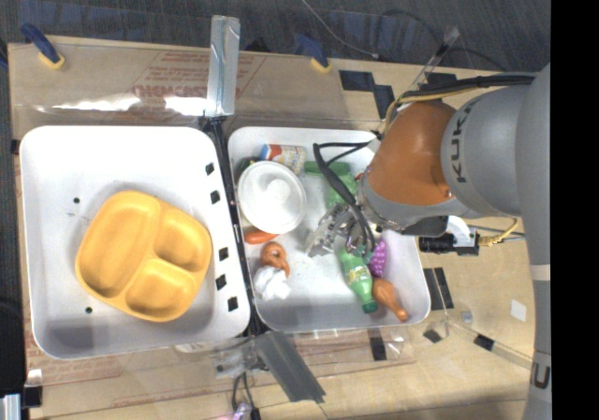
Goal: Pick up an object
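Objects for picking lie crowded in the right-hand shallow white bin [281,320], where the grey arm's two-finger gripper [335,229] is lowered among them.

Right-hand bin: a round white bowl [271,195] sits upright near the dividing wall; below it lie a small orange-and-white toy figure [272,256] and a crumpled white piece [273,285]. A green plastic bottle [357,278] lies beside a purple bunch of toy grapes [379,256], with a brown drumstick-shaped toy [390,298] at the lower right corner. A white carton with a red and blue label [286,156] rests against the far wall. The metal claw is down on the bin floor between bowl and bottle; whether it is released or clenched cannot be told. Left-hand shallow white bin [56,156]: a yellow plastic plate with three compartments [142,253] lies flat, alone.
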Available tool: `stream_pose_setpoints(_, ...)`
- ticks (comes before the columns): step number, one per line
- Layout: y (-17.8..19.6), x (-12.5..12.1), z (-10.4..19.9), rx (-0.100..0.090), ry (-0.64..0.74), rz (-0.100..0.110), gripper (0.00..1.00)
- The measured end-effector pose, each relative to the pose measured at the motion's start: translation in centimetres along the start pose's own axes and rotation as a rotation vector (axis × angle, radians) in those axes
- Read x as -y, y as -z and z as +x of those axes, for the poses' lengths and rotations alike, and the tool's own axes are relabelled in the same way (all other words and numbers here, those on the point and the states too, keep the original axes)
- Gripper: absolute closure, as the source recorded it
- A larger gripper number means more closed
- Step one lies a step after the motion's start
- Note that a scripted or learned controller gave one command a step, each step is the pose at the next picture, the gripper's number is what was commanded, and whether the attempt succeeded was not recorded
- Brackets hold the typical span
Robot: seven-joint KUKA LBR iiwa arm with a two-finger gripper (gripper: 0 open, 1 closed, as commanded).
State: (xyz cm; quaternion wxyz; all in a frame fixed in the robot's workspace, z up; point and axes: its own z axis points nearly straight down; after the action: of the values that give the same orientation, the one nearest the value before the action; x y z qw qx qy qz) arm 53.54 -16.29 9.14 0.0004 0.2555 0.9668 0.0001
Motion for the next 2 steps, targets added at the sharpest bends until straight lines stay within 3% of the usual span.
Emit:
stream_pose_setpoints(1,15.7,-1.6,-6.9,0.01,0.0,-0.001,1.0)
stream_pose_setpoints(2,16.5,-12.0,-0.9,-0.003,-0.007,0.001,1.0)
